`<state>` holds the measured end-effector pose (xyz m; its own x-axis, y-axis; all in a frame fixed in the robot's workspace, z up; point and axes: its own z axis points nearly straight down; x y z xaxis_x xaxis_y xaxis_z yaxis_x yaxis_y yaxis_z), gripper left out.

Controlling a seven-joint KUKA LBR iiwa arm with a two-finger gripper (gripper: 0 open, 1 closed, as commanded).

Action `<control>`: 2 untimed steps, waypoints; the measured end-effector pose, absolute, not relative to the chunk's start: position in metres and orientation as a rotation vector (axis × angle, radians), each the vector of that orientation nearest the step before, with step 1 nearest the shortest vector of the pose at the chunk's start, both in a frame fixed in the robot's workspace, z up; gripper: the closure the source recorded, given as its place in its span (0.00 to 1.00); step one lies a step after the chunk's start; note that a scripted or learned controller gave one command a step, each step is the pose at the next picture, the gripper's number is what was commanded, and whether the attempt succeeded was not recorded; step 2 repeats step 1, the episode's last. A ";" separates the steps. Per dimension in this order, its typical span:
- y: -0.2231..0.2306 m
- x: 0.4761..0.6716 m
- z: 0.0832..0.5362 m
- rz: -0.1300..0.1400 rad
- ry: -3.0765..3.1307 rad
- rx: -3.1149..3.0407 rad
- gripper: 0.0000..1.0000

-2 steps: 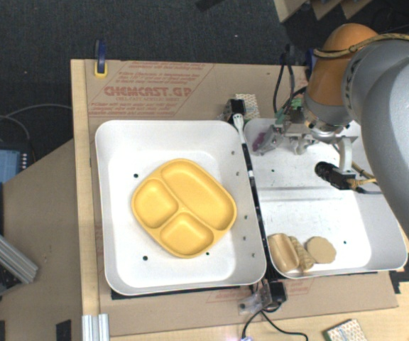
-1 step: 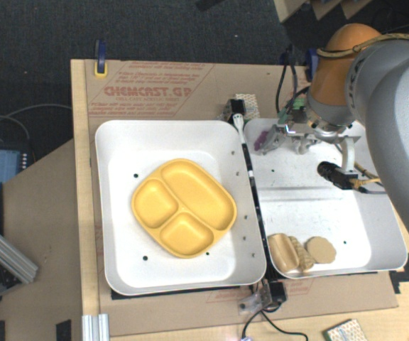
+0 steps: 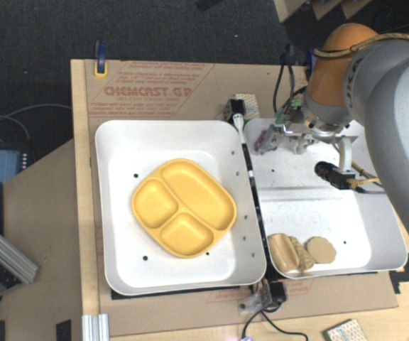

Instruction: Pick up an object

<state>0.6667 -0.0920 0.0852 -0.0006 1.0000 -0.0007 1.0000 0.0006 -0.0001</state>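
A yellow three-compartment plate [image 3: 183, 206] lies in the middle of the left bin [image 3: 112, 190]. In the near left corner of the right bin [image 3: 375, 240] sit a ribbed tan piece [image 3: 284, 253] and a round tan disc [image 3: 321, 249], side by side. My gripper [image 3: 293, 137] hangs low over the far end of the right bin, under the orange band. A small grey-purple thing [image 3: 264, 143] sits just left of the gripper near the bin's far left wall; whether it is touched is unclear.
Both bins rest on a cardboard sheet [image 3: 155, 84]. A black-and-white fixture [image 3: 237, 109] stands at the far end of the divide between the bins. The grey arm covers the far right of the right bin.
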 end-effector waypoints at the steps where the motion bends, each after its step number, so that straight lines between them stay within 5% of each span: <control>1: -0.092 0.667 0.085 -0.001 2.222 2.220 0.00; 2: -0.092 0.667 0.085 -0.001 2.222 2.220 0.00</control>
